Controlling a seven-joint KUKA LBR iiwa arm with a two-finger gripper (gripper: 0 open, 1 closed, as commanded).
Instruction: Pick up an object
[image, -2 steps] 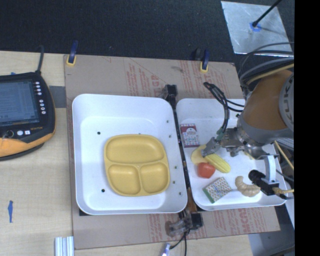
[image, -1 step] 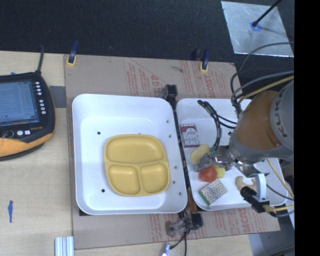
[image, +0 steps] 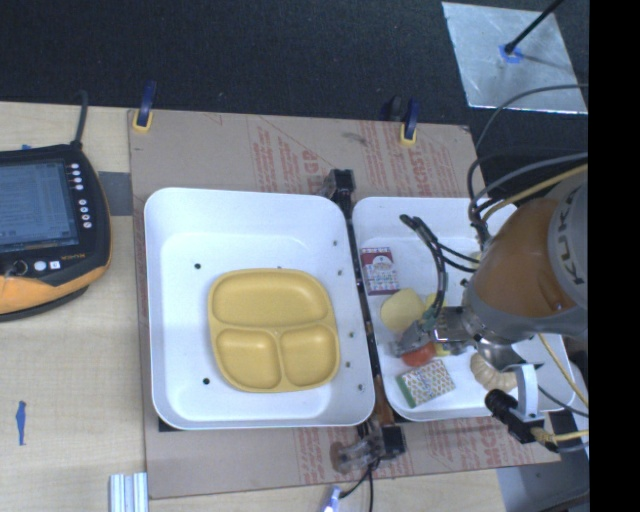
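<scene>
**Op A:** Status on the gripper (image: 437, 335)?

**Op B:** I see it low in the right bin (image: 455, 215), under the orange wrist band. Can't tell if it's apart or together; arm body covers most of it. Nothing visibly between the tips, so I don't call a hold.

**Op A:** Nearest obj?

**Op B:** Red-orange item (image: 418, 352), touching or just beside the claw, to its lower left. Small, looks smooth, prob. plastic; shape unclear. Pale yellow rounded piece (image: 402, 308) sits just up-left, soft matte look. Patterned flat packet (image: 427, 381) lies below, long axis tilted, running lower left to upper right. Small red-white card (image: 379, 269) is further up, near the divider, long axis up-down.

**Op A:** Left bin?

**Op B:** Left bin (image: 170, 300) holds a yellow 3-compartment tray (image: 272, 328), glossy moulded plastic, well apart from the claw. My call: red-orange item is the target; move needs a short shift left.
</scene>
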